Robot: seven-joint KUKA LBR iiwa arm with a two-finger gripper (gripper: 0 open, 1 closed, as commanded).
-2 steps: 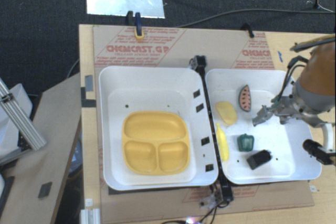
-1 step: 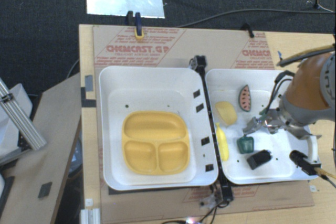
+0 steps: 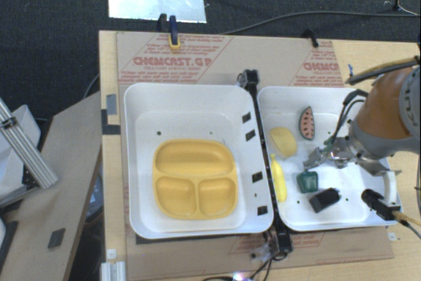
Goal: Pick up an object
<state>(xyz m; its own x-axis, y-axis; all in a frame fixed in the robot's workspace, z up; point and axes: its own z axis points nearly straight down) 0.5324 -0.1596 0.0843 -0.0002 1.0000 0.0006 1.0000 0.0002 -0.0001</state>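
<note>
Over the right bin [image 3: 332, 94], the arm [image 3: 391, 112] reaches in from the right side and its pincer [image 3: 314, 158] hangs low near the middle of the bin. At this slant I cannot tell whether the pincer is open or closed, and nothing can be seen gripped in it.

Just on the near side of the pincer lies a small green block [image 3: 307, 180] on the bin floor. It is the closest thing to the pincer, but I cannot tell whether the two touch. A black block [image 3: 323, 199] lies a little nearer and to the right of the green one, close to it but apart, and turned at a slant. Along the bin's left wall lies a long yellow banana [image 3: 279, 181], to the left of the green block. Farther back, a pale yellow lump [image 3: 283, 141] sits near the same wall. A watermelon slice [image 3: 306, 122], pink with a green rind, lies to the right of the lump, toward the far part of the bin and on the far side of the pincer.

Beside it, the left bin [image 3: 191, 94] holds a yellow tray [image 3: 195, 178] with one long compartment on its far side and two smaller ones on its near side. The tray lies flat toward the near part of that bin.

Both bins rest side by side on the tabletop [image 3: 217, 49], their inner walls touching.
</note>
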